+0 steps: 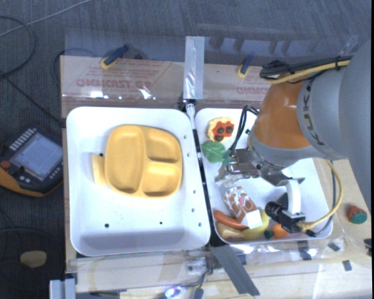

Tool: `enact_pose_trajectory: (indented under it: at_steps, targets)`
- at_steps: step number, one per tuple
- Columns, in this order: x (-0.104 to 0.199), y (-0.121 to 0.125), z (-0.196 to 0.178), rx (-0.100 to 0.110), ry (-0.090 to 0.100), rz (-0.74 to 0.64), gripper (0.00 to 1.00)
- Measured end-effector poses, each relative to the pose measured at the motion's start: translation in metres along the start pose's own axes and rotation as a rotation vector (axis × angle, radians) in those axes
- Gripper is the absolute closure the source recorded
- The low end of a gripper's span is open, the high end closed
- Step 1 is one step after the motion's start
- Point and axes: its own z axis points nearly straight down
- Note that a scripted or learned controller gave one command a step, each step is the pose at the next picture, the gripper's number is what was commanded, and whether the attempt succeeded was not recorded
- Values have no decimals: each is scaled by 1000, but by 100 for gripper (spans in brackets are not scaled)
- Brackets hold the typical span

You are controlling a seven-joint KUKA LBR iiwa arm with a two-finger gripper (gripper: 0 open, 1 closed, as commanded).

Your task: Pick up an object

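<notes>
My gripper (235, 167) hangs low over the left half of the right bin (318, 173), under the orange band of the arm. Just to its upper left lies a green toy (214, 150), and beyond that a round yellow piece with red spots (220, 128) near the bin's back. In front of the gripper lies a red and white patterned block (238, 200). Along the bin's front wall are an orange sausage shape (227, 219), a yellow piece (257, 227) and a small orange item (278, 232). The arm hides the middle of this bin.
The left bin (87, 223) holds a yellow divided tray (143, 161). A handheld pendant (28, 161) lies on the floor at the left. A small orange and green toy (358, 215) sits outside the bins at the right. Clamps (115, 56) grip the board behind.
</notes>
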Motion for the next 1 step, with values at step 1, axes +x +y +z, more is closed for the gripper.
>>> enact_pose_trajectory:
  at_steps: [1]
  targets:
    - [0,0,0,0,0,0,0]
